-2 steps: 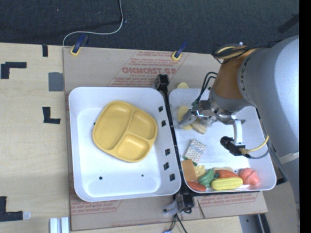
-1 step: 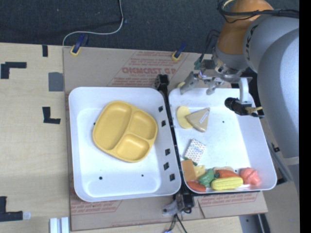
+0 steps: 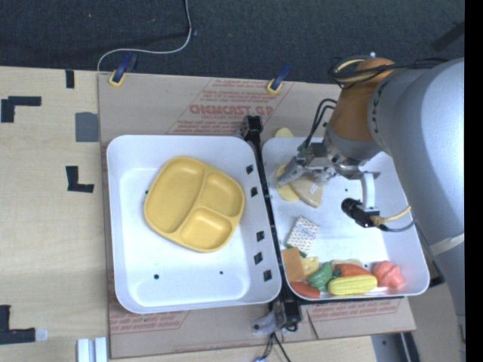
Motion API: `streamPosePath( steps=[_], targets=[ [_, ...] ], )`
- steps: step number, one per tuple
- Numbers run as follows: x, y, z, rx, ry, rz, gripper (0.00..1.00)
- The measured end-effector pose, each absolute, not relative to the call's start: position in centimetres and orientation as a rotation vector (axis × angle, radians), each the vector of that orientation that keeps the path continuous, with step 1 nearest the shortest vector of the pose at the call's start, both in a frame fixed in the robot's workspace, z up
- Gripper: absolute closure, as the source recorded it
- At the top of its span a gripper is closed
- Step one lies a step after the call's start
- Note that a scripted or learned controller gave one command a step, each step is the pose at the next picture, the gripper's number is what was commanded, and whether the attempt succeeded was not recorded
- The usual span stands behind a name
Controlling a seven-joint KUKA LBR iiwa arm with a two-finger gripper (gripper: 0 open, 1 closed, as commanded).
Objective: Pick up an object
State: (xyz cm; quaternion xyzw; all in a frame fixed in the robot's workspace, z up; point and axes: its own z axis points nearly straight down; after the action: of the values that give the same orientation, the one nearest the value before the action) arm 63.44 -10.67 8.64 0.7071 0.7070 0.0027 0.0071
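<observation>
My gripper (image 3: 305, 173) is down in the far left part of the right bin (image 3: 392, 202), right over a pale yellow toy piece (image 3: 291, 192) near the divider. A second pale, cream-coloured piece (image 3: 312, 195) lies just beside it. The gripper's body covers the tops of both pieces, so I cannot tell whether either one is held. A small white patterned packet (image 3: 303, 234) lies a little nearer in the same bin.
Along the right bin's near wall lie an orange block (image 3: 292, 262), a green piece (image 3: 321, 276), a yellow corn cob (image 3: 351, 284), a red piece (image 3: 349, 268) and a salmon piece (image 3: 387, 273). The left bin (image 3: 128, 277) holds a yellow divided plate (image 3: 195, 202). Another pale piece (image 3: 283, 134) sits at the right bin's far rim.
</observation>
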Motion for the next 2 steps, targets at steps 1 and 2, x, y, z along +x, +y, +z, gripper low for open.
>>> streamPosePath(
  steps=[1,2],
  targets=[
    [63.7,-10.6,10.3,2.206,2.212,0.012,1.00],
    [57.0,-11.0,11.7,2.226,2.223,-0.006,1.00]
  ],
)
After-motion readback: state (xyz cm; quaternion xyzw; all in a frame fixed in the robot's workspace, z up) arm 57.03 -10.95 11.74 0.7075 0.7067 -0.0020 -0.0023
